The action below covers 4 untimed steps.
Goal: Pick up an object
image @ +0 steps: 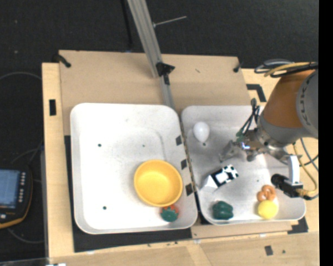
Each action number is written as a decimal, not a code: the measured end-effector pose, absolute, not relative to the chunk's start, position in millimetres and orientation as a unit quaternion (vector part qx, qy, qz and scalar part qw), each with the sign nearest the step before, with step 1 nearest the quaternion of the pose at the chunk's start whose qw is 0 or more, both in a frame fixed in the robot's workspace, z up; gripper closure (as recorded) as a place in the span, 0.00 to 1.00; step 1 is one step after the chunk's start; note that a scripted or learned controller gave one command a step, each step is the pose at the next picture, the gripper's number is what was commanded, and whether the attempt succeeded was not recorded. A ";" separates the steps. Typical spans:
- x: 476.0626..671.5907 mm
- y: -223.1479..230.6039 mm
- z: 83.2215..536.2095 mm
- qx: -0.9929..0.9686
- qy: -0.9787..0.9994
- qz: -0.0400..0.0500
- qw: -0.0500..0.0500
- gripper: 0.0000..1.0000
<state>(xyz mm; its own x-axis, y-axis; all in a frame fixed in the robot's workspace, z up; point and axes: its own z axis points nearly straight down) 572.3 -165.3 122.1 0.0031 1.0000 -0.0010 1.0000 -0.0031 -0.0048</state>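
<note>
Black-and-white object (222,177) looks like the nearest pick target: it lies approx. mid-floor of the right bin (211,118), tilted on a diagonal, blocky w/ hard-looking printed faces. The gripper (245,146) hangs just above and to its far-right side, near but apart from it. Whether the gripper is spread or closed cannot be told; the wrist hardware hides that, and nothing is seen held in it. The arm (286,107), grey w/ an orange band, comes in over the bin's right edge, prob. so it can drop onto things near the bin's middle w/o crossing the left bin (100,121).

Other candidates in the right bin: a white egg-like thing (201,131), smooth and rounded, near the far-left corner; a green lumpy piece (222,210) against the near wall; a yellow ball-like object (267,209) w/ a small orange ringed item (266,193) touching it, both by the near-right corner. Those sit along walls, likely where loose things slide and stop; harder to grasp there, as a judgement.

Left bin holds a yellow bowl (158,182), glossy plastic by the look, round w/ a deep hollow, towards the near-right corner, and a small green-and-red item (170,213) just beside its rim at the near wall. Both bins are shallow, white, matt, rounded corners, set side by side on the counter (116,79), which is tan board. A metal pole (144,29) slants up from the counter's far edge.
</note>
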 end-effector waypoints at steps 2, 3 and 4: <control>567.0 -167.0 195.2 -0.710 -0.704 -0.002 -0.003 1.00; 568.4 -168.2 222.2 -0.707 -0.707 -0.001 -0.002 1.00; 550.2 -116.5 222.1 -0.705 -0.709 -0.001 0.000 1.00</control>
<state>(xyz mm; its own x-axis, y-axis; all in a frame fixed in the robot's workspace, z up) 550.2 -116.5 222.1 -0.0059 1.0000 0.0008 1.0000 0.0059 0.0011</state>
